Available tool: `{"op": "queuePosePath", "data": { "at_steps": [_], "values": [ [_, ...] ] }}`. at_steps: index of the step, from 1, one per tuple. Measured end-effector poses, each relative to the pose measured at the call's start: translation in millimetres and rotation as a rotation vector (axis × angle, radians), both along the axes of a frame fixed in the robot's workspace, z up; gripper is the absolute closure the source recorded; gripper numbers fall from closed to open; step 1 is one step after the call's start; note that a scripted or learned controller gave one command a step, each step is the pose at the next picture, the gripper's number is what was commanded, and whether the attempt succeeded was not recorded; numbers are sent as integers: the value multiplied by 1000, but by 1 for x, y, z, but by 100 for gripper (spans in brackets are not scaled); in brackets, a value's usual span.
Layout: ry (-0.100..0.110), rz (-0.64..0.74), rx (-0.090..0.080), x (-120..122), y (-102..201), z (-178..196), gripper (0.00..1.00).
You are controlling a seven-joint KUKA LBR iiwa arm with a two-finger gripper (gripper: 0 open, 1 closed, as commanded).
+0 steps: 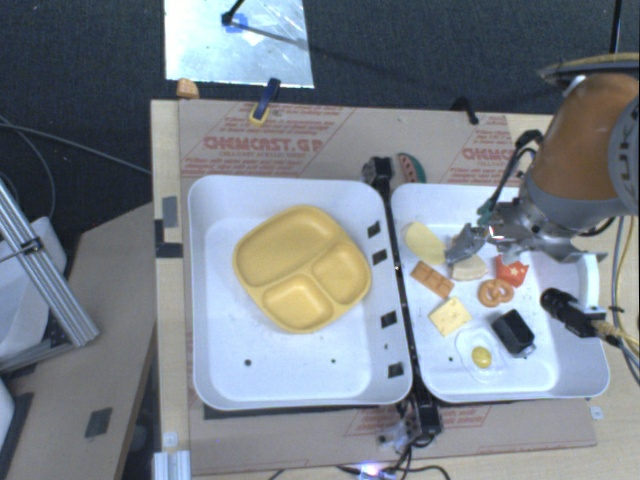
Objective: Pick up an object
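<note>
Yellow divided tray (300,268), white bins (215,358), orange pretzel (493,292), black block (514,330).

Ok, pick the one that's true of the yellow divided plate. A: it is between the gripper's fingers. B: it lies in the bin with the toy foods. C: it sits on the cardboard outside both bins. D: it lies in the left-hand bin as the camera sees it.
D: the yellow divided plate lies flat in the left bin, while the toy foods and the gripper are over the right bin.
</note>
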State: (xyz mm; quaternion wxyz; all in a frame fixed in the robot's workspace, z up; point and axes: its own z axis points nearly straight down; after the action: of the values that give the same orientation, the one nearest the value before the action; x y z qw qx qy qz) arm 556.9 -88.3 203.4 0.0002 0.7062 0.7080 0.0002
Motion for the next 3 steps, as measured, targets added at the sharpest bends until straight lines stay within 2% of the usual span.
{"op": "queuePosePath", "data": {
  "at_steps": [1, 2, 3],
  "values": [
    [4, -2, 2, -55, 5, -25, 0],
    [1, -5, 2, -34, -36, -122, 0],
    [-3, 3, 0, -5, -13, -119, 0]
  ]
}}
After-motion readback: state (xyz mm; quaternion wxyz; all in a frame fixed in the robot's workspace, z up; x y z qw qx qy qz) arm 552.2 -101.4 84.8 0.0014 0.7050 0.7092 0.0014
